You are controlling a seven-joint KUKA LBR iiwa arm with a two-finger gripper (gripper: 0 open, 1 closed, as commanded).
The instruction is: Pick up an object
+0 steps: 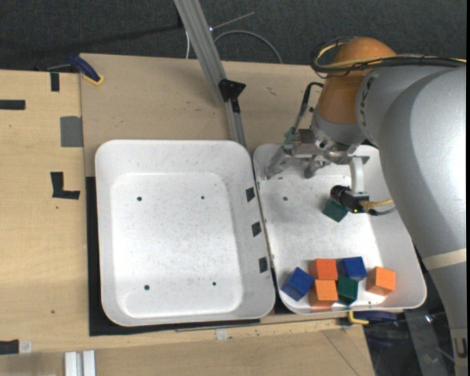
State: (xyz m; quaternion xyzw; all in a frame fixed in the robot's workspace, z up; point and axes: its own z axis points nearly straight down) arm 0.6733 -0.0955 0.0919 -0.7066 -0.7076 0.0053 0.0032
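Observation:
My gripper (317, 163) hangs over the far end of the right bin (298, 218), below the orange-banded wrist. A dark green block (334, 208) lies just beside and below the gripper's right side, against a black part of it; whether it is gripped or resting on the bin floor is unclear. At the near end of the right bin sits a cluster of several blocks: a blue one (298, 283), an orange one (324, 269), another blue one (352, 267), a second orange one (324, 291), a green one (346, 288) and an orange one (381, 280).
The left bin (110, 210) stands beside the right one, their rims touching. A slanted metal post (207, 49) rises behind the bins. The grey arm body (431, 163) covers the right side of the right bin.

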